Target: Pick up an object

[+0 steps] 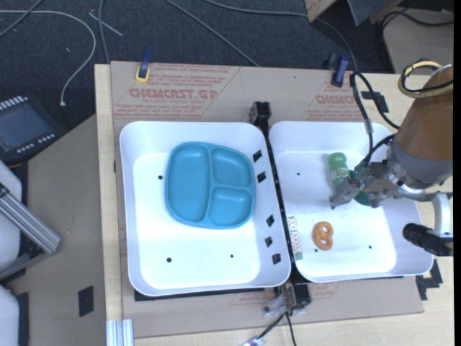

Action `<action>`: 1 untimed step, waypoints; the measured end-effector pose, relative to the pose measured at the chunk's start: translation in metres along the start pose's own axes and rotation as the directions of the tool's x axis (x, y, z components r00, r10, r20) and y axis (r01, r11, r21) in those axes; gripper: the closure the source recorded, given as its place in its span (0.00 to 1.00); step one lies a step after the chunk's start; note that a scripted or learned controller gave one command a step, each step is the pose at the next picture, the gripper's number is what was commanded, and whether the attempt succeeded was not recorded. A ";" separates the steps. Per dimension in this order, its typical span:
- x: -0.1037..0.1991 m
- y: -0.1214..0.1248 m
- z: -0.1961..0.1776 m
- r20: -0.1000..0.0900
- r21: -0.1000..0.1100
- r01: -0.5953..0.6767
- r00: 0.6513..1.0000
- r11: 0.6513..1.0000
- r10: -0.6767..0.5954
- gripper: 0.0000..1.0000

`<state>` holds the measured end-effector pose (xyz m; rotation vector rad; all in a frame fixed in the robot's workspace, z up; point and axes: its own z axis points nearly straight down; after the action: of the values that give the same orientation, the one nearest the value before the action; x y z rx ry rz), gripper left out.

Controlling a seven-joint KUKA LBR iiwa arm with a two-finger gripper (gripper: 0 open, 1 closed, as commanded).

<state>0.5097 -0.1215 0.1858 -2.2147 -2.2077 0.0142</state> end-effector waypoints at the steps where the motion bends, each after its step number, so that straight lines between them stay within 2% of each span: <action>1: 0.000 0.003 -0.007 0.002 -0.015 0.003 1.000 1.000 -0.003 0.00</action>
<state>0.5130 -0.1211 0.1929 -2.2192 -2.2197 0.0003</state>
